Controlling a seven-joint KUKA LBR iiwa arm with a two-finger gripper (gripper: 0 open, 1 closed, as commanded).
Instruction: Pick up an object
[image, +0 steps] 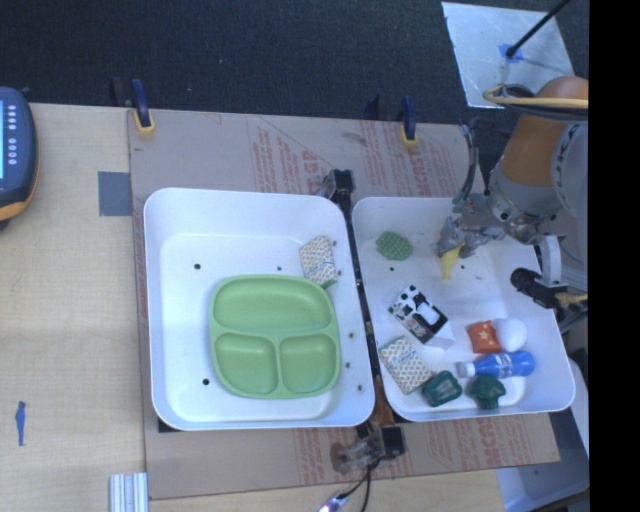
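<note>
My gripper (452, 248) hangs over the back part of the right bin (520, 404). A small yellow object (447, 264) sticks out from between its fingertips, and the fingers are shut on it. A round green item (394, 245) lies to its left. A black-and-white item (418, 312) sits mid-bin. Along the front of that bin lie a patterned pouch (405, 363), two dark green pieces (440, 388), a blue bottle (500, 364), a red-orange item (483, 336) and a white ball (511, 333).
The left bin (170, 300) holds a green divided plate (275, 335) and a second patterned pouch (319, 260) by its right wall. The grey arm (545, 160) comes in from the right over the right bin's back corner. A blue device (14, 150) sits at far left.
</note>
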